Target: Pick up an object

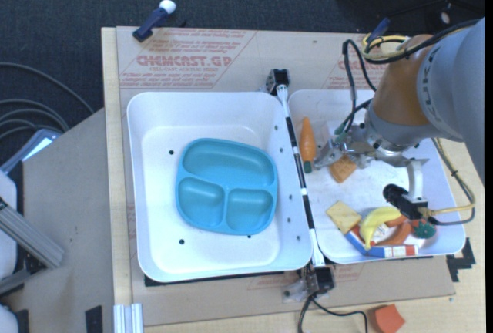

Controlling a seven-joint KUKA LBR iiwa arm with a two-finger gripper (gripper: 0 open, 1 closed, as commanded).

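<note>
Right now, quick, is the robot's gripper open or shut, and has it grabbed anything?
Gripper: low in the right bin, right by an orange-brown piece; open or shut cannot be told, and no hold is visible.

Bench sheet: red print "CHEMCAST GP" (repeated in part at the right, behind the arm); the smaller lines beneath it are not legible
</note>
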